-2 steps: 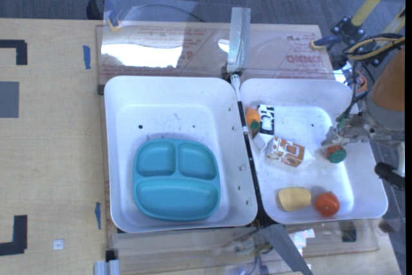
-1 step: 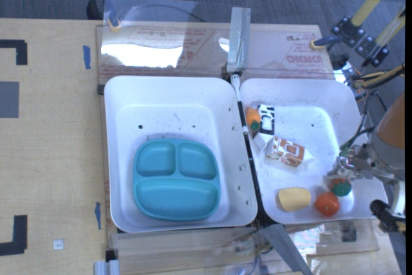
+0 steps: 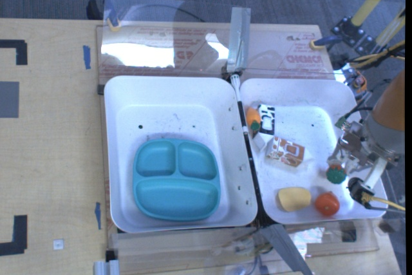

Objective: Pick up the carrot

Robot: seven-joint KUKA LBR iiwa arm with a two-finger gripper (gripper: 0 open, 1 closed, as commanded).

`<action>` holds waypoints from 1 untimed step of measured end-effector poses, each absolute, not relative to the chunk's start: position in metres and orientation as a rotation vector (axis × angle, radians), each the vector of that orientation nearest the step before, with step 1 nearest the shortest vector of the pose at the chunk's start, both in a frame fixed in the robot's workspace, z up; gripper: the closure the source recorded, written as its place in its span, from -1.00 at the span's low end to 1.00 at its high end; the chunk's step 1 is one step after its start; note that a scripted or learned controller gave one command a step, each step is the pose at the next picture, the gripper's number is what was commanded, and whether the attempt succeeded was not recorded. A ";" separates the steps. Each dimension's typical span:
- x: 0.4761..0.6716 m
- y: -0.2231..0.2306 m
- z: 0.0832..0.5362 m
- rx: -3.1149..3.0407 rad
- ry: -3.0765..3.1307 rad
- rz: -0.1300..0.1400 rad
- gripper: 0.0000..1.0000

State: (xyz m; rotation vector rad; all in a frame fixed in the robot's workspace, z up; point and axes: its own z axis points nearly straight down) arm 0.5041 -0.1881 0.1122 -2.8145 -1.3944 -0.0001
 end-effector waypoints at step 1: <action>0.488 -0.188 0.121 -2.948 -1.077 0.004 1.00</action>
